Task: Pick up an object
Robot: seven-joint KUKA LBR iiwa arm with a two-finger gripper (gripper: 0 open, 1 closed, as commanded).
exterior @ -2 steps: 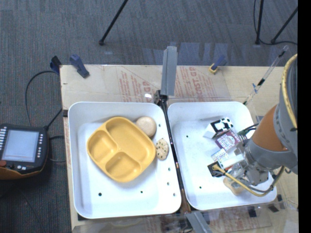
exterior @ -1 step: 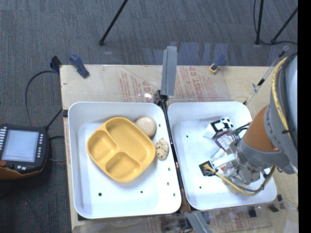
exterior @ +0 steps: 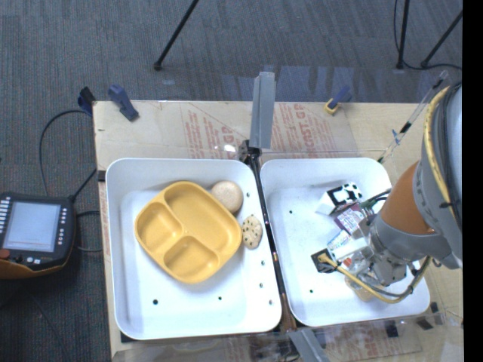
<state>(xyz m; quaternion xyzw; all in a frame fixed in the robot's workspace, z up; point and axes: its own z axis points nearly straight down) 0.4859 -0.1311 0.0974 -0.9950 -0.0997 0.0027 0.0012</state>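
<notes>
End effector point(exterior: 341, 256) low in right bin point(exterior: 302, 292)

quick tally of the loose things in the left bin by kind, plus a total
Yellow divided plate: 1
Round beige ball-like thing, touching the plate's upper right rim: 1
Speckled cookie-like piece, by the plate's right edge: 1
Total in the left bin: 3
</notes>
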